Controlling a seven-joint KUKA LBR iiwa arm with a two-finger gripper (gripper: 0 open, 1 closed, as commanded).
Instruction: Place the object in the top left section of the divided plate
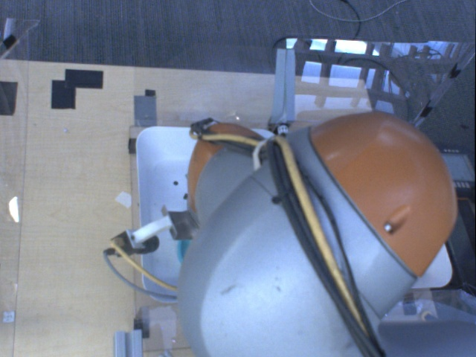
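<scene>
The grey and orange arm (312, 244) fills most of the camera view and reaches down over the left white bin (152, 169). Its bulk covers the gripper and nearly all of the bin's floor. A small teal patch (179, 250) peeks out at the arm's left edge, inside the bin; what it belongs to cannot be told. The divided plate and the object are hidden under the arm.
A white connector with yellow and grey cables (137, 240) sticks out from the arm over the bin's left rim. Wooden bench surface (67, 199) lies to the left. A metal post (284, 88) stands behind the bins.
</scene>
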